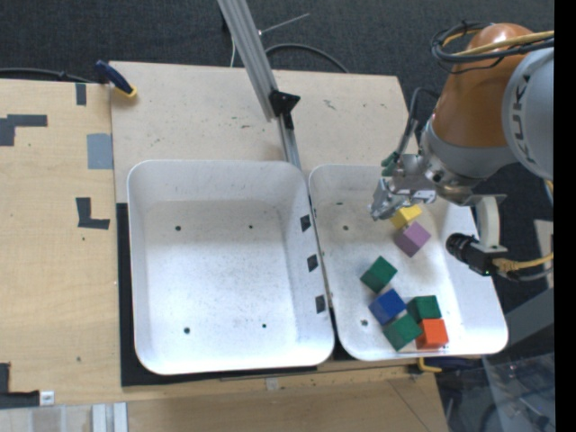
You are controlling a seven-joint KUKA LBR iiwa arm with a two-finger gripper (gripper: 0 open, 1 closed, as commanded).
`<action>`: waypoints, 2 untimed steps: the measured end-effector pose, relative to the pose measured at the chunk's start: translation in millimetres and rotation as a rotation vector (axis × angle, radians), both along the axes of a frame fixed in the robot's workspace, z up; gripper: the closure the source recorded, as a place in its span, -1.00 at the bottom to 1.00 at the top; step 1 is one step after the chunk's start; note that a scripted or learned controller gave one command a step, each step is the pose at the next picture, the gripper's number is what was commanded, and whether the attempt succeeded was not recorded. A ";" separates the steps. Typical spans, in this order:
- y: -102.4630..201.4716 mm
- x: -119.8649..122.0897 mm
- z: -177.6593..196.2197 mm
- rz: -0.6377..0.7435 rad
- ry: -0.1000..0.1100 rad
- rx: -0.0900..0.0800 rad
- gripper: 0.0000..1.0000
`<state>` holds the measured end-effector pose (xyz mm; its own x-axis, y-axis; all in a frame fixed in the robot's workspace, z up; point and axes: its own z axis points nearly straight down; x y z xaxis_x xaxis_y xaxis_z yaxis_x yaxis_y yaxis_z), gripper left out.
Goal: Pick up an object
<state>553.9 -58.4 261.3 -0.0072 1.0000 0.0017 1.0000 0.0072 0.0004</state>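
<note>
One tool (393, 202) low beside yellow block (408, 213), right bin (346, 241).

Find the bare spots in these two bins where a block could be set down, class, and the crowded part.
The left bin offers bare floor throughout. In the right bin, room lies along its left wall. Crowded: blocks cluster from the hand down to the orange block.

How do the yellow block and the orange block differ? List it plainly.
Place: the yellow block sits near the far end of the right bin, just under the gripper; the orange block sits at the near end.
Neighbours: the yellow block touches only a purple block; the orange block is packed against green blocks.
Visibility: the yellow block is partly covered by the gripper; the orange block shows fully.
Both are small cubes in the same bin.
</note>
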 end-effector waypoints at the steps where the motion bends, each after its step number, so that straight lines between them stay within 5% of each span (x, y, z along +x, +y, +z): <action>1: 60.2 -0.4 1.6 0.000 0.001 0.000 1.00; 2: 105.1 0.3 -1.2 -0.001 0.003 -0.001 1.00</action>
